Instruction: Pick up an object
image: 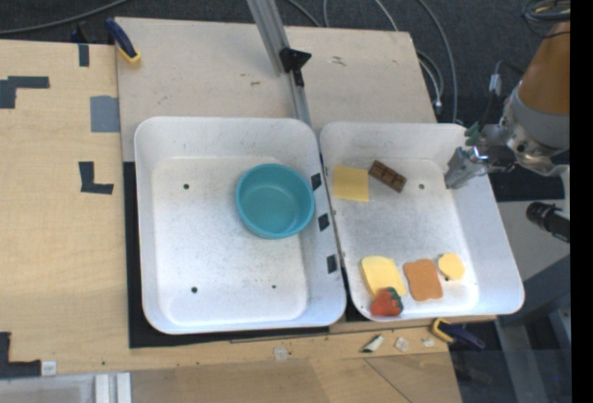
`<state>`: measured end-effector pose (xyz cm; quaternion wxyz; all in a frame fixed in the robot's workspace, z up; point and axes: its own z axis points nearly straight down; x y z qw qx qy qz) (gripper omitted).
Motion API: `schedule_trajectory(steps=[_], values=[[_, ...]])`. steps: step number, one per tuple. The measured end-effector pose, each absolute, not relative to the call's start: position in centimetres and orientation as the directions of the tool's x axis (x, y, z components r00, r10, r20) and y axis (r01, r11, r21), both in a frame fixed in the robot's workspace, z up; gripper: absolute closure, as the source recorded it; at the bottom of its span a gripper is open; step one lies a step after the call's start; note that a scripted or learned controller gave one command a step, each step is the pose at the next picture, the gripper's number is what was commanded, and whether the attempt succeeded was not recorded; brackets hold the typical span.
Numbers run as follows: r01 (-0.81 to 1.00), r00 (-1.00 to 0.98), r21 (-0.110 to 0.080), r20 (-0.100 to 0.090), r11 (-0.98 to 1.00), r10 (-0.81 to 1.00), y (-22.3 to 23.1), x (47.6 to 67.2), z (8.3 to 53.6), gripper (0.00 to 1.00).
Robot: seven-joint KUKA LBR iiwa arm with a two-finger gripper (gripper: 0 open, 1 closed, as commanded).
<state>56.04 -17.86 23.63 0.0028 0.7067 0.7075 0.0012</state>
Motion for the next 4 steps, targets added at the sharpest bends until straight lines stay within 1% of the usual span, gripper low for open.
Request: schedule_trajectory(steps=[1, 2, 3, 4], values=[[1.000, -0.002, 0.004, -0.002, 0.002, 1.000, -17.9, 56.1, 28.3, 1.00], [1.000, -0.006, 0.000, 0.001, 0.006, 1.000, -12.9, 56.2, 28.3, 1.00], [1.000, -0.007, -0.001, 0.002, 0.007, 1.000, -7.3, 56.7, 28.2, 1.00], [1.000, -0.006, -0.002, 0.001, 0.006, 1.000, -2.5, 56.4, 27.5, 1.00]])
